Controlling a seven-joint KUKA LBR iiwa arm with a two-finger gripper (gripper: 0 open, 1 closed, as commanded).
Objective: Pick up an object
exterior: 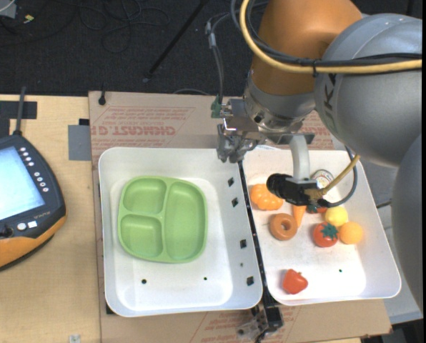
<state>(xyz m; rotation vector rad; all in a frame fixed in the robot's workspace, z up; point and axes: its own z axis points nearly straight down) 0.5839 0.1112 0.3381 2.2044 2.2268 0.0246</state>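
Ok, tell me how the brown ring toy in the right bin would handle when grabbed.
The brown ring lies flat in the right bin, so a nudge likely slides it rather than rolls it. It looks like moulded toy food, so probably stiff and light. The carrot lies close against it, so a grasp there may catch both.

Your arm (377,91) wears smooth grey casing, bulky and rounded. Above the wrist you see a glossy orange band (302,20), domed like a shell. A yellow and black cable bundle (246,21) loops around it. Beneath sits a ribbed silver-grey wrist ring (277,109) of duller metal.
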